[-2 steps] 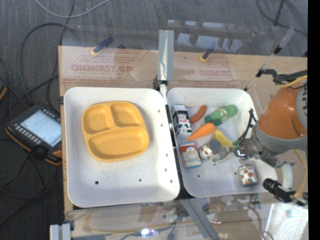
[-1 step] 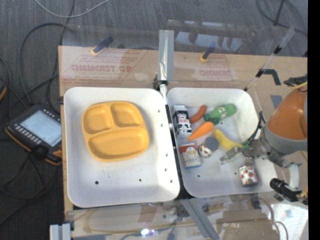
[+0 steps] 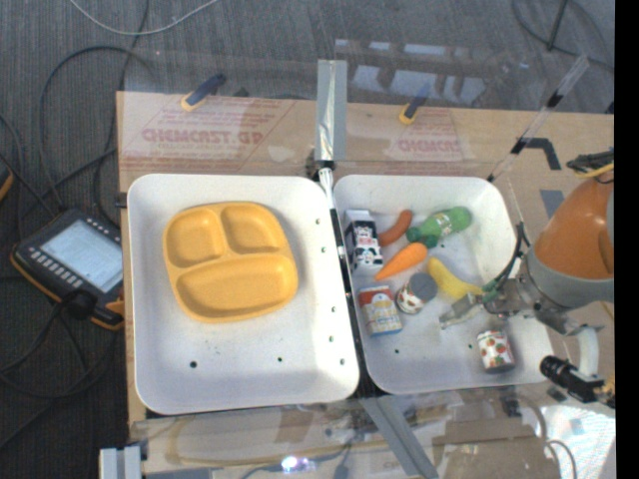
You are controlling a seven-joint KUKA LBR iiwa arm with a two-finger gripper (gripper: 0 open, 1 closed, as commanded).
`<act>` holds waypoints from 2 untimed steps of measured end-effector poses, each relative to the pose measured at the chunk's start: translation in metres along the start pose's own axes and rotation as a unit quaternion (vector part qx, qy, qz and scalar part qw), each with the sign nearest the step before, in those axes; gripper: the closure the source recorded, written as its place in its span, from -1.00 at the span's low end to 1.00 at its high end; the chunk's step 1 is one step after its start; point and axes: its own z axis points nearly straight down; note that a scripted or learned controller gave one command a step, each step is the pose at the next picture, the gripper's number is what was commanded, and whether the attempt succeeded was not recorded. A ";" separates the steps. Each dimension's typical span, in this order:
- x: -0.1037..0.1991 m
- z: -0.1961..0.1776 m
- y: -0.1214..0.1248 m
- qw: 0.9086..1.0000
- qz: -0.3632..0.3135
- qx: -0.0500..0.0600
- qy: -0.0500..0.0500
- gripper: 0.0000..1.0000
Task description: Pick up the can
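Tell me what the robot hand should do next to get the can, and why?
Probably slide a little toward the near right corner of the right bin, until it is above the can. The gripper hangs over the bin floor just beside the yellow banana, and the can stands apart from it, nearer the bin's front edge, with nothing touching it.

Gripper (image 3: 467, 308) hovers in right bin (image 3: 399, 372) — can (image 3: 493, 349) just beside it.

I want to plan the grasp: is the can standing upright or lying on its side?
Upright, it seems: the can in the right bin shows its round top toward the camera, with the patterned side below it.
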 end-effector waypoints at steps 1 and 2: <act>0.000 0.000 0.000 1.000 -0.003 0.000 0.000 -1.00; 0.000 0.000 0.000 1.000 -0.009 0.000 0.000 -1.00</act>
